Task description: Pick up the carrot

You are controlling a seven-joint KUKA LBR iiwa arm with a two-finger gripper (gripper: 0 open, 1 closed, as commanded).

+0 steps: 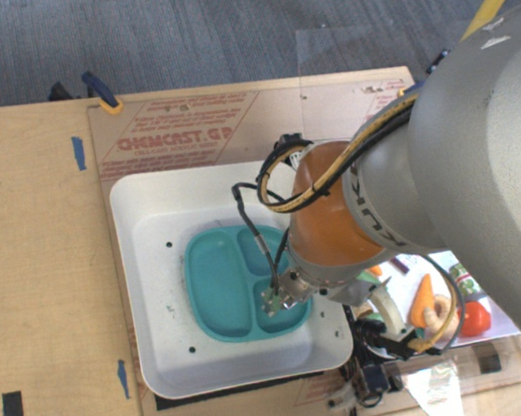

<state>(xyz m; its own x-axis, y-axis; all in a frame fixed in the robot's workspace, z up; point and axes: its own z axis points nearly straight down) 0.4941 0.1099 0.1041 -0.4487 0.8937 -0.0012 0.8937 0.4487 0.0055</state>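
Fingers: you cannot tell their state
Gripper [274, 300]: over teal divided plastic tray [218, 287]
Orange tapered carrot [423, 297]: well right of it

teal divided plate [221, 287] sits in left white bin [145, 264]; red tomato-like item [475, 318] in right bin; bins on cardboard-topped bench [43, 276].

The carrot [424, 296] is orange and tapered, lying at a slant in the right-hand bin [490, 327], just left of a red tomato [475, 318], partly hidden by the arm's cables.
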